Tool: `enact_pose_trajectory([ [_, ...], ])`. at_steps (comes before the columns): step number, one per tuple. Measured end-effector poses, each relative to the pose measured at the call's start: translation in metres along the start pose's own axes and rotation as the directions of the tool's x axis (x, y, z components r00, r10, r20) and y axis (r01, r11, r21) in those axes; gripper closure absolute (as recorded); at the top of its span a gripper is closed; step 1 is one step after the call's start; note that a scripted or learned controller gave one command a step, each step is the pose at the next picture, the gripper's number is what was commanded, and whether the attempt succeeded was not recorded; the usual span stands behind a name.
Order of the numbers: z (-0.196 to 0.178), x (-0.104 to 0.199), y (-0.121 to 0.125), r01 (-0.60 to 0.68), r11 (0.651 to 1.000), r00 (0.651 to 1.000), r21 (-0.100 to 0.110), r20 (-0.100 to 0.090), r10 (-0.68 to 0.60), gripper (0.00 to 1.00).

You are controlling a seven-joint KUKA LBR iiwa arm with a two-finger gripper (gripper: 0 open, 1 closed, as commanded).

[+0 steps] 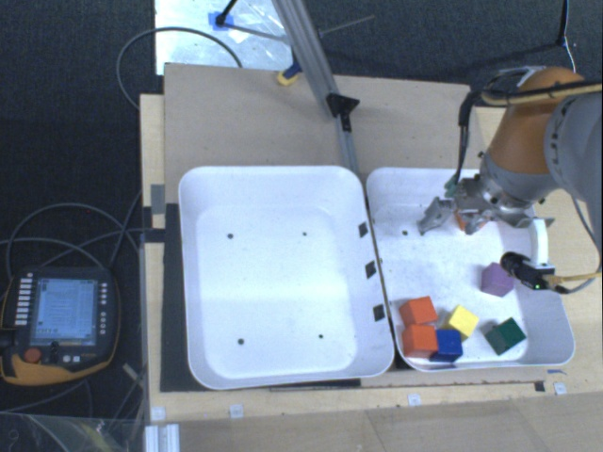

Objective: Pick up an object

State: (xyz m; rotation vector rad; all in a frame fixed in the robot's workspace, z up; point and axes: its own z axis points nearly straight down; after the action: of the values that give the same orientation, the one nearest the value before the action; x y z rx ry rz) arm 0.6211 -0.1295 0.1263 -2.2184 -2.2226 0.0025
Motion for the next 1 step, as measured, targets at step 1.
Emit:
enact_pose_trajectory([
  [1,-0.0139,0.0001,0.0019,0.003,1.0,1.0,-0.007,0.0,-0.003,1.0],
])
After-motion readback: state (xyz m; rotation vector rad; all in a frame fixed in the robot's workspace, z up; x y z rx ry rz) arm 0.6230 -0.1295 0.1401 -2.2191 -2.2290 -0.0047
